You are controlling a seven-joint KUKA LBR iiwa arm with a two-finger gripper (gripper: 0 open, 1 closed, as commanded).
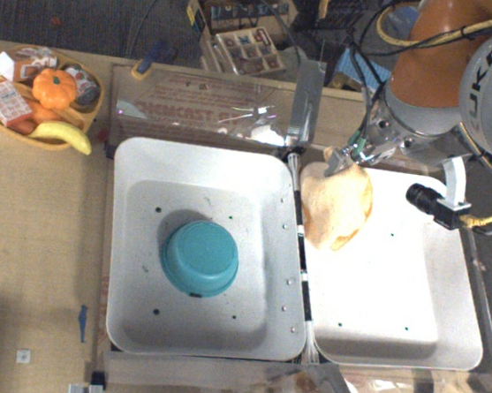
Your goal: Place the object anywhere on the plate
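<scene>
Arm (475, 68): you see it enter from the right, cut off at the top edge.
Bins: the left bin (142, 170) holds an upturned teal plate (201, 257); the right bin (412, 292) lies just beside it.
Object: a pale tan, floppy piece (338, 207) hangs over the right bin's left rim.
Gripper (350, 158): pinched closed on the piece's top corner.
Basket (40, 99): toy food, far left.

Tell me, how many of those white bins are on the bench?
2. The left bin holds a teal plate; the right bin sits beside it, with a floppy tan object hanging from the gripper over its near edge.
</scene>
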